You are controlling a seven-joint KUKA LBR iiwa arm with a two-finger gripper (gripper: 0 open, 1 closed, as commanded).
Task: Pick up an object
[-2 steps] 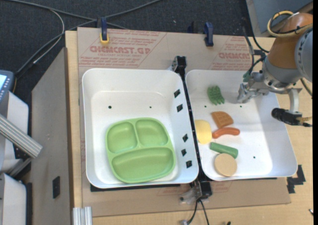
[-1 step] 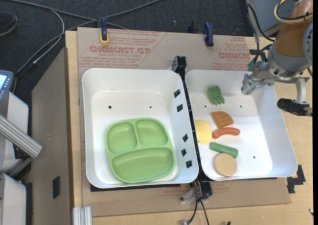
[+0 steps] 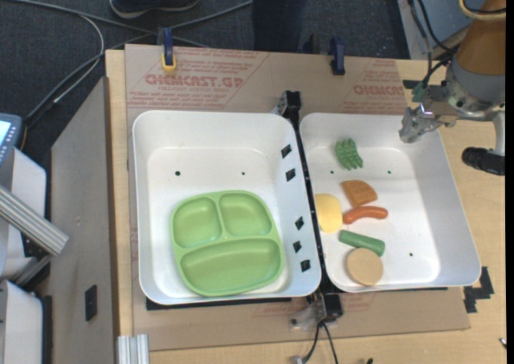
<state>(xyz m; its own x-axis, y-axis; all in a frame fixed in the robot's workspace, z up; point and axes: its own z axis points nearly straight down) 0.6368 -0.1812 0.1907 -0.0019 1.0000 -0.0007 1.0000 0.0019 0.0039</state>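
KUKA arm: broad orange band above a grey wrist; black cables looped beside it; small metallic gripper below.

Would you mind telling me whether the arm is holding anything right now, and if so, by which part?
Nothing is held: the end effector hangs above the right bin's far corner, apart from the food pieces.

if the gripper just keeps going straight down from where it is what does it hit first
Probably the right bin, on its bare white floor or wall near the far right corner. The gripper hangs there, apart from the green toy; depth is unclear.
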